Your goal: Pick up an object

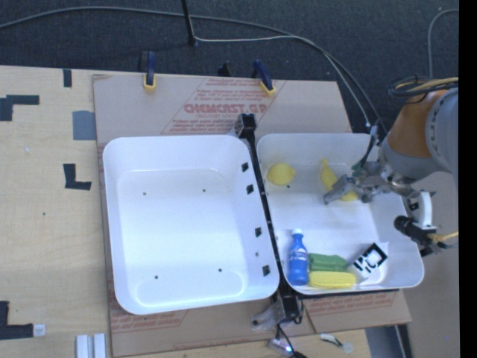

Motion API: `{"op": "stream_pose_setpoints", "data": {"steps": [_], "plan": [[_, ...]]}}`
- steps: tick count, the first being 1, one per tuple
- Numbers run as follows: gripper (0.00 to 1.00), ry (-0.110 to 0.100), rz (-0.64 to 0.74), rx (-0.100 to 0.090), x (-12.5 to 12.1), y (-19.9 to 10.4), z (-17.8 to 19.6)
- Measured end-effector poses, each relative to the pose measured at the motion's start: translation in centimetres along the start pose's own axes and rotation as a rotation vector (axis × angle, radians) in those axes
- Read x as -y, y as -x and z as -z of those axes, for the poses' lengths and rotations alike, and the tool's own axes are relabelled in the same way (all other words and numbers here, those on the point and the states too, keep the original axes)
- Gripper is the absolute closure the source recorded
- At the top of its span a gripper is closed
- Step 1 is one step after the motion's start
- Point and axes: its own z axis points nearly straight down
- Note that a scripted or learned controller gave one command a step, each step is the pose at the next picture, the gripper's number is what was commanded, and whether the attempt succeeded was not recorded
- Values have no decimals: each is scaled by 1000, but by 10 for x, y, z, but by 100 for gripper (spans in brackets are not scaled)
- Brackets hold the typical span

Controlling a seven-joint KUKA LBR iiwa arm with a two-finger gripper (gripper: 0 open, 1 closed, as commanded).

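The hand (pixel 337 192) is low in the right bin (pixel 395 233), near its far wall, with its grey fingers reaching leftward beside a yellow banana (pixel 329 174) that lies just behind and partly under them. Whether the fingers are apart or together I cannot tell from this slant, and nothing can be seen clamped between them, so no grip can be claimed. A yellow lemon (pixel 281 174) sits a little to the left of the banana, apart from the hand. Along the near wall of the same bin lie a blue bottle (pixel 297 258), a green piece (pixel 328 261), a yellow corn cob (pixel 332 279) and a black-and-white tag (pixel 369 259), all crowded together. The left bin (pixel 179 226) stands alongside on the table (pixel 45 200). From here the likeliest trouble seems to be a miss: the banana is curved and smooth and lies close to the bin wall, so the fingers may close on one edge and squeeze it out sideways, or push it against the wall without getting around it. Lifting then would bring the hand up with nothing.
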Motion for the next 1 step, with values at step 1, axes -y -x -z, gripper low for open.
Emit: {"op": "stream_pose_setpoints", "data": {"steps": [1], "plan": [[100,4,0,1,-1,1,13]]}}
